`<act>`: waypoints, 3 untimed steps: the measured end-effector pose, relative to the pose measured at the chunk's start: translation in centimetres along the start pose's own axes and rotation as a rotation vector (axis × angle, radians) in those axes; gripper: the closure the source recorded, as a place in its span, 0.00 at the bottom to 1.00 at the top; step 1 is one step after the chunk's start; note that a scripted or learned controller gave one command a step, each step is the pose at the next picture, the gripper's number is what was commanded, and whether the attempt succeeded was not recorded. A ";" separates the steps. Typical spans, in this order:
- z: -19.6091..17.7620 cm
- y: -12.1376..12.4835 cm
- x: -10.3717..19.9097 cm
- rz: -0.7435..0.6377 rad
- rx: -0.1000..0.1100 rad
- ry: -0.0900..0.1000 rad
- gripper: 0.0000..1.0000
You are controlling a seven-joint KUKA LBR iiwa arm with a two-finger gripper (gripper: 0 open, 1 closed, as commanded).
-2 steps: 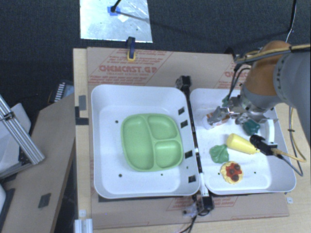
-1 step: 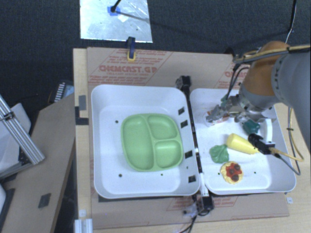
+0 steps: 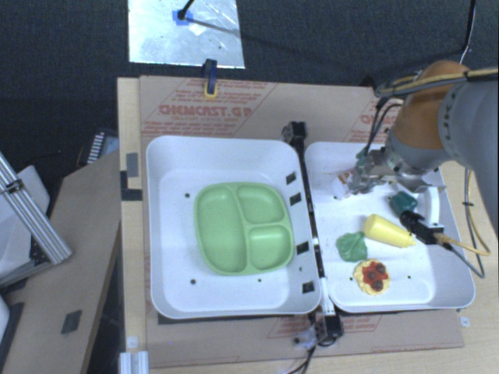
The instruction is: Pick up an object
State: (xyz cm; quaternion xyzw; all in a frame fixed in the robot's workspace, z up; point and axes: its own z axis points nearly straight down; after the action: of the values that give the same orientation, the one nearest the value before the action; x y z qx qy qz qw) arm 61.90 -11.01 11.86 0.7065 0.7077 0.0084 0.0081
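Observation:
My gripper [image 3: 360, 181] hangs low over the back left part of the right bin [image 3: 460, 287]. A small orange and white thing [image 3: 341, 182] lies just to its left, partly hidden by it. A yellow cone-shaped toy [image 3: 387, 231] lies in the middle of that bin, in front of the gripper. To the yellow toy's left sits a green leafy piece [image 3: 352, 246]. In front of both is a small round pizza toy [image 3: 372, 276] with red topping. A teal thing [image 3: 402, 202] peeks out under the wrist.
The left bin [image 3: 168, 287] holds a green divided plate [image 3: 242, 228]. A black divider [image 3: 306, 209] runs between the two bins. The arm [image 3: 437, 119] reaches in over the right bin's back right corner.

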 end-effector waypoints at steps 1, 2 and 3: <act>-6.1 0.7 -0.7 -0.002 0.017 -0.002 1.00; -11.1 0.3 0.0 -0.004 0.018 -0.001 1.00; -13.9 0.5 0.0 -0.005 0.018 -0.001 1.00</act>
State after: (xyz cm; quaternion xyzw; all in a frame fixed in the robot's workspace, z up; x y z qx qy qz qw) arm 62.04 -11.00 25.79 0.7049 0.7093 0.0016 0.0023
